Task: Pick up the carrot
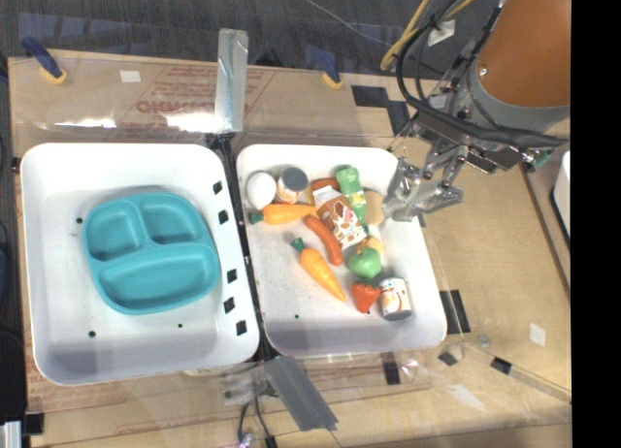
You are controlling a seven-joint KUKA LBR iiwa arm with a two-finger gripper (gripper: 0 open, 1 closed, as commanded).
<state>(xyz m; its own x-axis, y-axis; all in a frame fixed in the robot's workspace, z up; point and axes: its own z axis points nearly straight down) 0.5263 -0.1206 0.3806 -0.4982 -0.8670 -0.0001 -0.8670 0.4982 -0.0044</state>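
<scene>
Orange-banded grey arm [519,44], yellow cables [427,19]

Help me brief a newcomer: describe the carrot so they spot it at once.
Look in the right bin, beside the one holding the teal tray. Near its middle lies the carrot, below a red sausage. It alone is orange, tapering to a point.

The grey arm with its orange band [529,34] comes in from two o'clock, wrist bent downward toward eight o'clock. Its metal two-finger claw [406,199] hangs at about three o'clock of the view's centre, tips pointing down-left.
</scene>
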